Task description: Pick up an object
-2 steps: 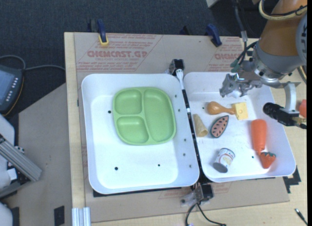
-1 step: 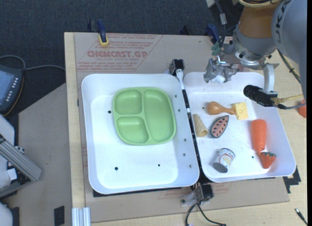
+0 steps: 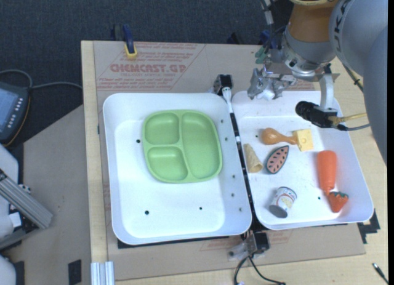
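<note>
Bench: the wooden bench [image 3: 92,154] carries both bins side by side, so either one lies within the arm's reach from the right.
Arm: the grey arm [image 3: 345,13] with its orange band leans in over the far edge of the right bin, held high, a stance that looks like readiness and not a descent.
Left bin: the left bin [image 3: 123,204] holds one thing, the green divided plate, and serves, I judge, as the place where picked things could go.
Right bin: the right bin [image 3: 357,182] gathers all the small toys, so the pick most likely has to come from here.
Green divided plate: the green divided plate [image 3: 182,146] lies flat, tilted a little in its bin, too broad for an easy pinch.
Gripper: the gripper [image 3: 266,90] hangs above the far left corner of the right bin, apart from every toy; whether its fingers are spread or closed I cannot tell, and nothing shows between them.
Carrot: the orange carrot [image 3: 327,168] lies lengthwise near the right wall, a slim shape that would suit a pinch across its width.
Drumstick: the brown drumstick [image 3: 274,135] rests nearest the gripper, with the yellow cheese [image 3: 303,139] touching its thin end.
Other toys: the oval slice [image 3: 277,159], the cone [image 3: 252,157], the small can [image 3: 283,200] and the strawberry [image 3: 338,200] lie loosely apart, leaving room around each.
</note>
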Controlling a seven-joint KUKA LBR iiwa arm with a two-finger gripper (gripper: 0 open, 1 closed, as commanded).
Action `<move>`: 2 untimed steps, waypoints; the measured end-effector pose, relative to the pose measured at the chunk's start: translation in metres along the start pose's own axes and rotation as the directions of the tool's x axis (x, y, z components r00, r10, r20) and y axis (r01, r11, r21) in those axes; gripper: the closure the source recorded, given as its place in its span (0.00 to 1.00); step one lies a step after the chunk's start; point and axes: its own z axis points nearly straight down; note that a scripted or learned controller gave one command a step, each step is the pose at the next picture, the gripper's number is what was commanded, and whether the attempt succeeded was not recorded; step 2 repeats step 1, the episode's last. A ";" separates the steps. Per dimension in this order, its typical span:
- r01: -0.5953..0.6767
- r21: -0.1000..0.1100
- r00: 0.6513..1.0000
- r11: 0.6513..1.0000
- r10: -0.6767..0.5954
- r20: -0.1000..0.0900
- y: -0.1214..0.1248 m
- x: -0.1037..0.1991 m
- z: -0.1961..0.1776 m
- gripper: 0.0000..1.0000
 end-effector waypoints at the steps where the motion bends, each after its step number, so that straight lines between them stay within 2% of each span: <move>1: -0.001 0.001 1.000 1.000 0.001 0.001 0.001 -0.001 -0.001 1.00; 2: -0.001 0.001 1.000 1.000 0.001 0.001 0.001 -0.001 -0.001 1.00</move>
